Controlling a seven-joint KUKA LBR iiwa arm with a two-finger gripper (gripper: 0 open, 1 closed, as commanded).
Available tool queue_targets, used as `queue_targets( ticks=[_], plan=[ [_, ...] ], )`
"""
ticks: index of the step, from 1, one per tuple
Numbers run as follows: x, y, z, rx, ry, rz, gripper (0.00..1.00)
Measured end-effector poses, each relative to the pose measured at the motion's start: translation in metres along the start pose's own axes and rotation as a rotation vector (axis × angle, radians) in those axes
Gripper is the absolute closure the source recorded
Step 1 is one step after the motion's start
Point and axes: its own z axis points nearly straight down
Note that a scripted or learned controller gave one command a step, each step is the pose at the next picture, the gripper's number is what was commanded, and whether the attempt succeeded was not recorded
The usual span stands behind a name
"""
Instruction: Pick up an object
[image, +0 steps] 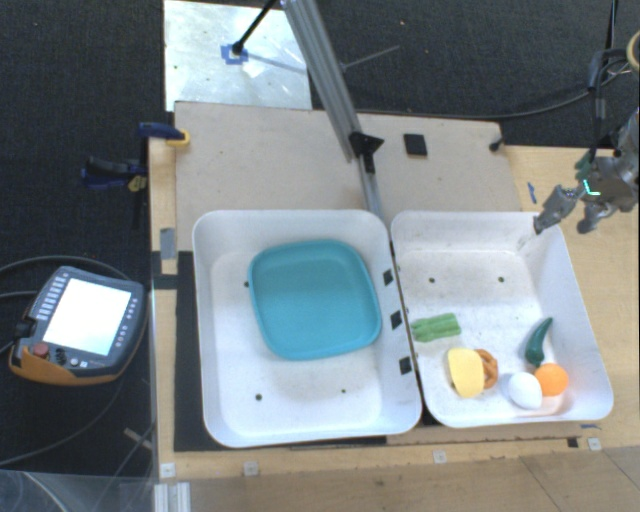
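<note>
**Gripper poised at bin's far corner**

The gripper (567, 212) is being held over the right bin (575, 290) at its upper right rim, fingers spread apart and nothing gripped. A green block (436, 327), yellow piece (464, 371), white egg (524, 390), orange ball (552, 379) and dark green pepper (538, 341) are lying along the near side. A teal plate (314, 298) is sitting in the left bin (225, 390). No writing is legible.

A robotics lab is indicated: a teach pendant (78, 323) at left, cables on dark carpet, clamps (112, 171) on the bench (270, 155).
</note>
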Motion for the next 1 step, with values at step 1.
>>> queue_targets(
  ticks=[1],
  plan=[
    [0.0000,0.0000,0.0000,0.000,0.000,0.000,0.00]
  ],
)
